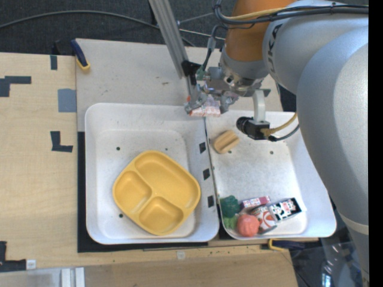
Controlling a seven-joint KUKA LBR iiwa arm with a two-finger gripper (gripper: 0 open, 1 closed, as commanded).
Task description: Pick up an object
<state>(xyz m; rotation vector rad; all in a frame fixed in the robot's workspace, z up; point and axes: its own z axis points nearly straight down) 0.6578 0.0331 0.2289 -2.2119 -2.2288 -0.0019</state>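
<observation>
My gripper (207, 104) hangs over the far end of the divider between the two bins, and a small pink-and-white packet (202, 110) sits between its fingers, off the bin floor. In the right bin (311, 220), a tan block (226, 141) lies near the far left corner. At that bin's near edge a green piece (229, 206), a red-orange ball (247, 225), a small pink carton (255, 202) and a black-and-white packet (282, 209) are bunched together. A yellow divided plate (157, 191) rests in the left bin (96, 160).
A slanted metal post (167, 28) rises just behind the gripper. The large grey arm covers the right side of the bench. A blue-and-yellow clamp (80, 55) sits at the bench's far left corner.
</observation>
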